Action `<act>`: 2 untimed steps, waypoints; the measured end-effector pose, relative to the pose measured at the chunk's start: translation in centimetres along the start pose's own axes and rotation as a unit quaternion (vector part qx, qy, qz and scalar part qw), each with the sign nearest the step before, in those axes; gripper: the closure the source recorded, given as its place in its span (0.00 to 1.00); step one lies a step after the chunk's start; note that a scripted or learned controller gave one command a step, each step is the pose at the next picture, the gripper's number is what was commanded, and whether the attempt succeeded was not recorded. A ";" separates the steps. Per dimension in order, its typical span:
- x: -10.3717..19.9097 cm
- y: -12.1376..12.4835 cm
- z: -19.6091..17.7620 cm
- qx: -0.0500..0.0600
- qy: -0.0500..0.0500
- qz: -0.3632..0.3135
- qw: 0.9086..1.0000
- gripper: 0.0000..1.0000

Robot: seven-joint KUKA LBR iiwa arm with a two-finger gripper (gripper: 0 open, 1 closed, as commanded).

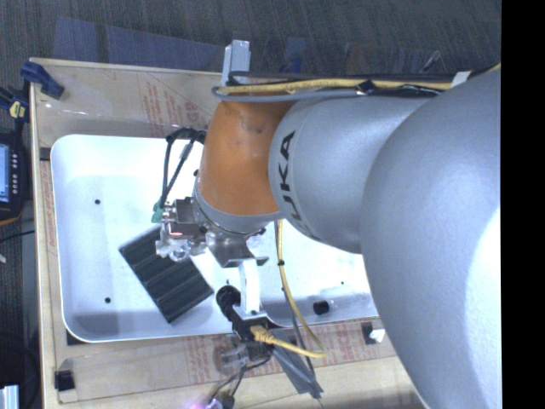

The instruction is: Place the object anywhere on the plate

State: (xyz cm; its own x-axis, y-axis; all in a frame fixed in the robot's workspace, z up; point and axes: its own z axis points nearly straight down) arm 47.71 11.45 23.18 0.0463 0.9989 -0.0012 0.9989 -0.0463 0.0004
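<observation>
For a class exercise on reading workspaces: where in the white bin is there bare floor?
The white bin shows bare floor along its left wall and top-left. It is crowded at the centre, around the black ribbed plate under the arm's wrist.

black ribbed plate (pixel 166 278), flat, tilted diagonally

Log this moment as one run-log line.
arm: over left bin | gripper: at the dark ribbed object, grasp unclear | object: on bin floor | plate: unidentified
</observation>
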 end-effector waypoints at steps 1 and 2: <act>3.2 5.0 -1.7 0.002 0.000 0.022 1.000 1.00; -2.2 8.9 2.9 0.005 0.000 -0.024 1.000 1.00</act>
State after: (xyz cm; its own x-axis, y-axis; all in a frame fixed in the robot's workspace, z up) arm 56.49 8.82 20.25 -0.0021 1.0000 -0.0013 1.0000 0.0020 -0.0088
